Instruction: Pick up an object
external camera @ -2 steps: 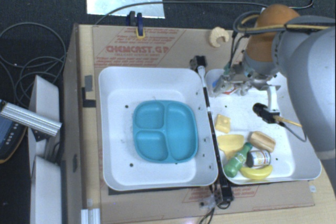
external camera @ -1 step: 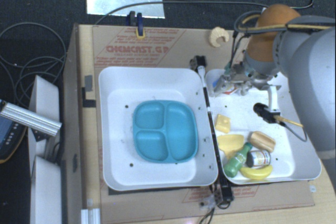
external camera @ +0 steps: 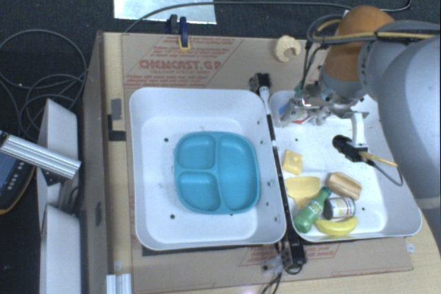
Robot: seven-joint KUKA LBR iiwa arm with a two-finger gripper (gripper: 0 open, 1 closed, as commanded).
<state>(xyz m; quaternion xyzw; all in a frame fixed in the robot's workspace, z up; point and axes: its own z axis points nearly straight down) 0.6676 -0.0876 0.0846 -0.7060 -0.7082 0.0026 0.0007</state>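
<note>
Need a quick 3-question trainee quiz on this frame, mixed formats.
1. True or false: the blue plate lies in the right bin.
2. Which item lies closest to the right bin's near rim, at the bottom of the view? A) banana B) cheese wedge C) bread roll
3. Fill in: the pincer hangs over the ___ bin.

Key: 1 false, it lies in the left bin; 2 A; 3 right.
</note>
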